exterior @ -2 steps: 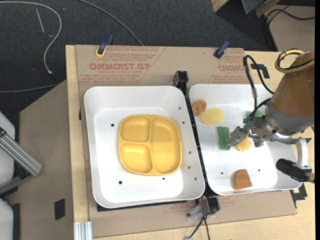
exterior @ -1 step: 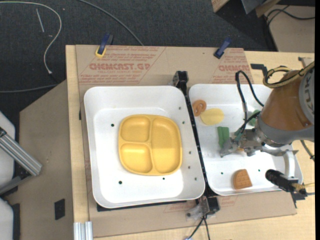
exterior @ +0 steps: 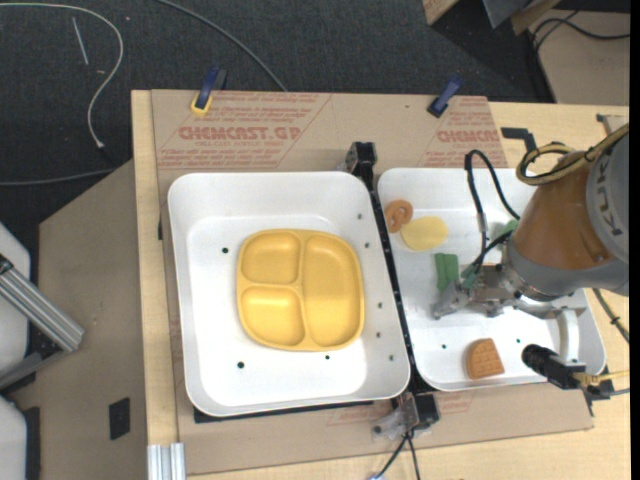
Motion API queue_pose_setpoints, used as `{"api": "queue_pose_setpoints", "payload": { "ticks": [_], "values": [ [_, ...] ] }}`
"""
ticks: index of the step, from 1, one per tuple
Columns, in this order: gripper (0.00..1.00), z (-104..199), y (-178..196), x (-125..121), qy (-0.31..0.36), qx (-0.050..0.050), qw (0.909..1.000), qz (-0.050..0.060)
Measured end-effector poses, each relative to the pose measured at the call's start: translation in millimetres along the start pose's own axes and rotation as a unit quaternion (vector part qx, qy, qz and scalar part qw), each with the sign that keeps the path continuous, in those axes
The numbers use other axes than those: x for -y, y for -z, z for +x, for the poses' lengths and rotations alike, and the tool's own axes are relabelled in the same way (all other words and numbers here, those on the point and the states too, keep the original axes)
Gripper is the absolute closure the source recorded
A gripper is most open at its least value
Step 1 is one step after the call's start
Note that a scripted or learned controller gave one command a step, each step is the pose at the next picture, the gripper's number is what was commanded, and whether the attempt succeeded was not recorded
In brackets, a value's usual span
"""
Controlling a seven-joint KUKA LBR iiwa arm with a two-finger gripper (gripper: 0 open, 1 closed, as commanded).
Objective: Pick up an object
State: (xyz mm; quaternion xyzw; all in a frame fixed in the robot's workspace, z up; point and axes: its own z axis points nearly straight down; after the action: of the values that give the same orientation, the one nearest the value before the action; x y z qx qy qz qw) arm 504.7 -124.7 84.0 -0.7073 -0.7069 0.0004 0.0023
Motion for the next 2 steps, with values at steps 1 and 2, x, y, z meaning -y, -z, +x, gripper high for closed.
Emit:
{"api": "queue_pose_setpoints", "payload": {
  "ticks": [1, 2],
  "values": [
    [1.0, 0.4, 12.0, -1.1, 0.0, 0.0, 1.0, -0.002],
    [1.0, 0.7, 54.8, -1.4, 0.001, 0.002, 1.0, -0.004]
  ]
}}
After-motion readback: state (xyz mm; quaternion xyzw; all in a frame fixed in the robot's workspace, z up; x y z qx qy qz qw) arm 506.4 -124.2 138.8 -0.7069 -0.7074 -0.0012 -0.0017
